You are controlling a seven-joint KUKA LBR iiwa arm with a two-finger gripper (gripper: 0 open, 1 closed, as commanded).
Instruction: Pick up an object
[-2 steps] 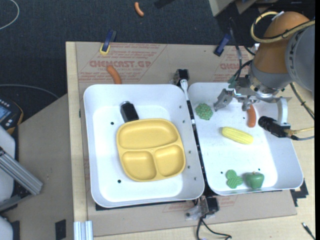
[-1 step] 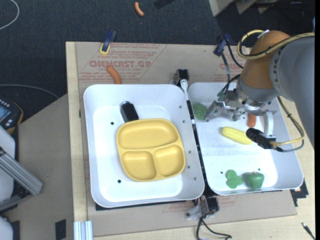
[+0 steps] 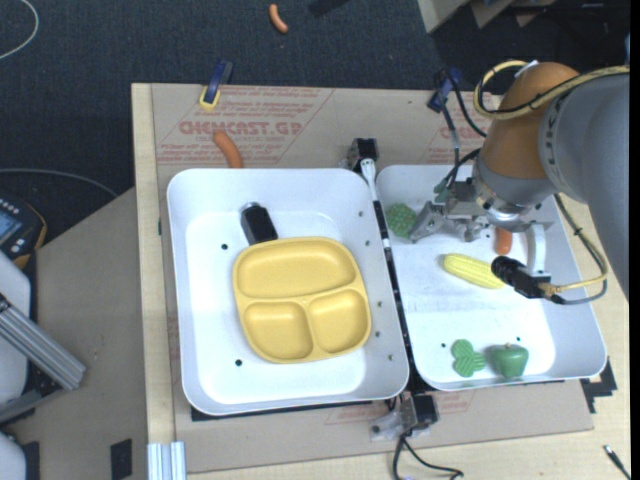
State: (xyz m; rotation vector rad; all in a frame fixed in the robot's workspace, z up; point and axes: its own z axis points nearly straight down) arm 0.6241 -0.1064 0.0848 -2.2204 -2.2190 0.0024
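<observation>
My gripper (image 3: 481, 224) hangs over the back of the right bin (image 3: 560, 353), under the orange wrist band. A small red-orange piece (image 3: 503, 241) peeks out just beneath it. A yellow corn cob (image 3: 472, 270) lies just in front of the gripper, near the bin's middle. A light green piece (image 3: 401, 218) sits to the gripper's left by the bin's wall. At the front of this bin a green broccoli-like piece (image 3: 463, 357) and a green pepper (image 3: 510, 360) lie side by side. Nothing shows between the fingers.
The left bin (image 3: 195, 268) holds a yellow divided plate (image 3: 300, 296) and a black object (image 3: 257, 222) behind it. An orange carrot (image 3: 229, 149) lies on the bench behind the left bin. A black plug with a yellow cable (image 3: 522, 277) hangs beside the corn.
</observation>
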